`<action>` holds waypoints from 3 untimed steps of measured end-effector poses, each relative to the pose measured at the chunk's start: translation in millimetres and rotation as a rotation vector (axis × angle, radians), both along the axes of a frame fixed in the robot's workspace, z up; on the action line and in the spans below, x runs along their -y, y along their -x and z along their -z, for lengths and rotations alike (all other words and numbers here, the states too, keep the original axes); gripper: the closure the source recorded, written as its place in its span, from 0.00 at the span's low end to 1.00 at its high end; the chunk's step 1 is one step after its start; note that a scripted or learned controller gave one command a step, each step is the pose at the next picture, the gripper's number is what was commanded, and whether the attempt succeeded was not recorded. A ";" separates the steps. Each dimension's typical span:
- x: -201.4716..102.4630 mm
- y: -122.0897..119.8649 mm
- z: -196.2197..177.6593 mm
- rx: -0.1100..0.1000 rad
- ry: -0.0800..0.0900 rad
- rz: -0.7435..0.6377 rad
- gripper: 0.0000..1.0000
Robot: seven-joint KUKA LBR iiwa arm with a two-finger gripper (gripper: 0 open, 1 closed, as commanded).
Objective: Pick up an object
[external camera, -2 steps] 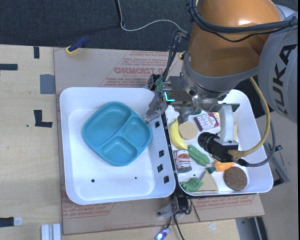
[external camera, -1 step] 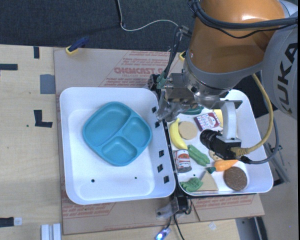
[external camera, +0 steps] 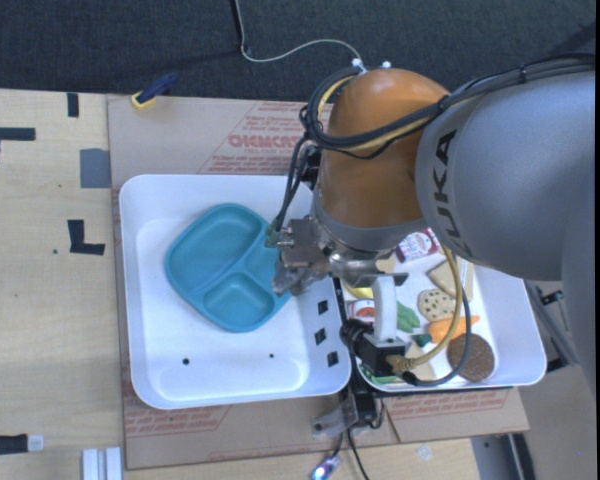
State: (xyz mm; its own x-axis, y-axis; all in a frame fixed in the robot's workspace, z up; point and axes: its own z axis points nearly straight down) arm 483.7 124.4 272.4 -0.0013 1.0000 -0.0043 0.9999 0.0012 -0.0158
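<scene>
A blue divided plate point(external camera: 223, 265) lies tilted in the left white bin point(external camera: 160, 368). The arm's orange band and grey wrist hang over the wall between the two bins. Beneath them my gripper point(external camera: 288, 258) sits low at the plate's right edge, touching or just over its rim. The wrist hides much of the gripper. Whether the plate is gripped cannot be told from this view.
The right bin point(external camera: 525, 363) holds toy food: a spotted cookie point(external camera: 436, 301), an orange carrot point(external camera: 450, 328), a brown round piece point(external camera: 471, 357) and a small packet point(external camera: 418, 244). Cables hang from the wrist over this bin. Cardboard lies under both bins.
</scene>
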 end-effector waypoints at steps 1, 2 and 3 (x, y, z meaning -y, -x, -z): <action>-50.5 -16.8 -117.4 0.026 -0.009 -0.006 1.00; -3.8 1.2 -74.4 0.010 -0.001 0.005 1.00; -19.3 0.8 -51.4 0.011 -0.002 0.000 1.00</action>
